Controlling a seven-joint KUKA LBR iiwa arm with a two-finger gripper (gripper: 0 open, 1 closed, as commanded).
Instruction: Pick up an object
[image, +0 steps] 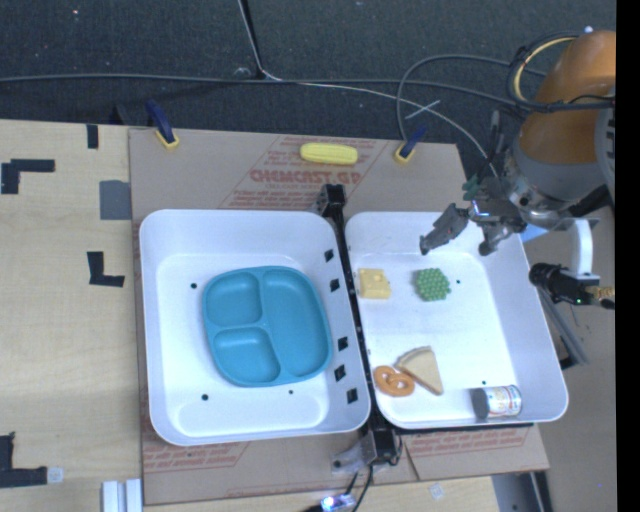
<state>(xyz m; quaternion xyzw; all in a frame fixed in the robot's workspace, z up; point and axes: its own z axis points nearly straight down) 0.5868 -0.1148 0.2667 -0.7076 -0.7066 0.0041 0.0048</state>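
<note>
Currently fingers (466, 236) spread apart, holding nothing, over upper part of right bin (530, 330). Green ball (432, 284) sits just below-left of them; yellow block (374, 284) beside it, near bin divider.

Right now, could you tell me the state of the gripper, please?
Gripper: open, holding nothing, hovering above the right bin near the green ball.

camera view | fixed overhead, slanted down | covers both bins (150, 300)

Hand (466, 233) apparently spread, empty, above green ball (432, 284).
</note>
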